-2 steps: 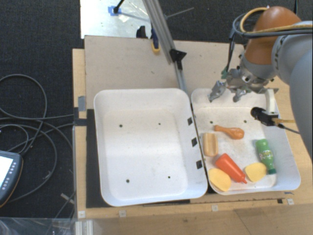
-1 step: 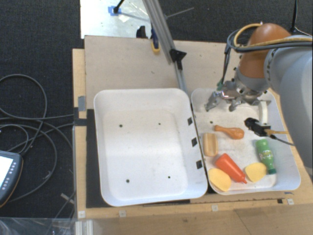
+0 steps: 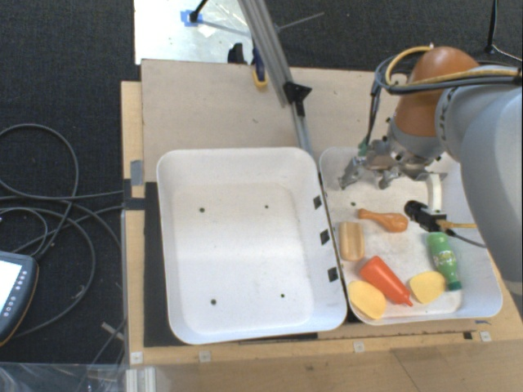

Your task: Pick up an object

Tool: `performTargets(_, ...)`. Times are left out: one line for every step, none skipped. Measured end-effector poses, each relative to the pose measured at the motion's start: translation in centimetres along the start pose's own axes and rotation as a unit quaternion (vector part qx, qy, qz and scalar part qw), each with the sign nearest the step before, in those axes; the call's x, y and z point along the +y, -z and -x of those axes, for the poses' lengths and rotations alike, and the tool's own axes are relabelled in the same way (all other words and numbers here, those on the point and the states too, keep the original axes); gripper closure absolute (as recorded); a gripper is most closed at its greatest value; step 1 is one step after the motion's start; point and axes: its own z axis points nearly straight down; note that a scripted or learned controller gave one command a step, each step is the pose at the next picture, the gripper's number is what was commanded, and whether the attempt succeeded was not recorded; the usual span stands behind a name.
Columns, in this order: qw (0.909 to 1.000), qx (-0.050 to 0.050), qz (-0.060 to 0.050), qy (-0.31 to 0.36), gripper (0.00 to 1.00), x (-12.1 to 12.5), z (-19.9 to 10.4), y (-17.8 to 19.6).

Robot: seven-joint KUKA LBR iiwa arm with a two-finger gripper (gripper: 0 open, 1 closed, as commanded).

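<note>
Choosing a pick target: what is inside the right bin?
The right bin holds a tan block, orange carrot, two yellow pieces, green bottle and orange drumstick. The arm covers its far corner.

Robotics lab: bench [image 3: 212,104], loose cables [image 3: 49,211].

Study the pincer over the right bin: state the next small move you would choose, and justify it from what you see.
Probably lower the pincer toward the orange drumstick-shaped toy. The pincer hangs over the far end of the right bin with nothing between its fingers, and that toy lies closest to it, apart from the tan block and the green bottle.
</note>
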Motion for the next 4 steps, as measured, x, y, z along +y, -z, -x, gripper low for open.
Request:
performTargets(1.0, 0.0, 0.002, 0.0, 1.0, 0.1, 0.0, 1.2)
performTargets(1.0, 0.0, 0.003, 0.001, 1.0, -0.3, -0.8, 6.6)
performTargets(1.0, 0.0, 0.004, 0.002, 1.0, -0.1, -0.6, 13.2)
performTargets(1.0, 0.0, 0.004, 0.002, 1.0, 0.1, -0.6, 18.7)
